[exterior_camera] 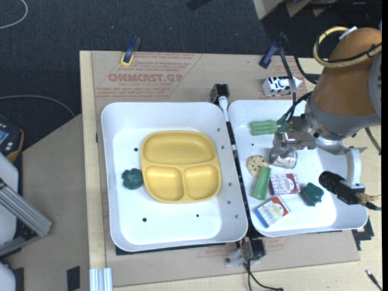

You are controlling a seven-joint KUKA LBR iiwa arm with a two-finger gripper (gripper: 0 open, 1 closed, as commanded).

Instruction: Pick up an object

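One claw (pixel 285 153) hung low over the right of two white bins on the table (pixel 91 162).

The left bin (pixel 115 126) held two things: one yellow three-compartment tray (pixel 180 165) near its centre and one dark green lump (pixel 132 178) just left of the tray. The right bin (pixel 242 117) held six visible things: one light green block (pixel 264 127) at the far side, one cookie (pixel 255 162), one green stick (pixel 262 182) just near of the cookie, one red-and-white packet (pixel 285 183), one dark green piece (pixel 312 193) at the right and one blue-edged card (pixel 272 210) nearest. The claw sat above the red-and-white packet; whether its fingers were parted or closed on anything could not be told.
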